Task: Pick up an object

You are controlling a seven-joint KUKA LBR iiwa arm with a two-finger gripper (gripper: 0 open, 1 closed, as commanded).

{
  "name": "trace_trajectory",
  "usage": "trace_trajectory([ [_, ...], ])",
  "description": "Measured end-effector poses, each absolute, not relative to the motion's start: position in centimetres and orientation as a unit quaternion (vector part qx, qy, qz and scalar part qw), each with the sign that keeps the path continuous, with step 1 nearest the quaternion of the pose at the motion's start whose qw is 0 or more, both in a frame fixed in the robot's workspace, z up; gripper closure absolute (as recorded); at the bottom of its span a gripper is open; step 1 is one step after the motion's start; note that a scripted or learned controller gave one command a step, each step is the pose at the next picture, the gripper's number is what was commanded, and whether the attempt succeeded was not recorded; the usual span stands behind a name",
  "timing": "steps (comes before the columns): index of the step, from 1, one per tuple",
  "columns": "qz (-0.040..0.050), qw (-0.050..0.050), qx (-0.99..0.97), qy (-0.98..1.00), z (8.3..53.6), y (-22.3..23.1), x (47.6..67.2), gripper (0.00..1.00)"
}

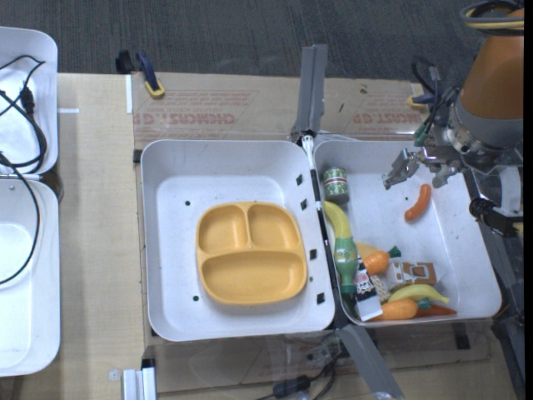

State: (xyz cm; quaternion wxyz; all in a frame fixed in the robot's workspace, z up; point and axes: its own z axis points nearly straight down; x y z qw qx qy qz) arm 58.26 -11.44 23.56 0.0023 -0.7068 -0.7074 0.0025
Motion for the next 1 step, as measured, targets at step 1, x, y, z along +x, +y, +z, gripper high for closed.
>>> trace_trajectory([
  [1,0.0045,0.004,-0.707,-0.707,24.13,-11.5,58.32,1.0],
])
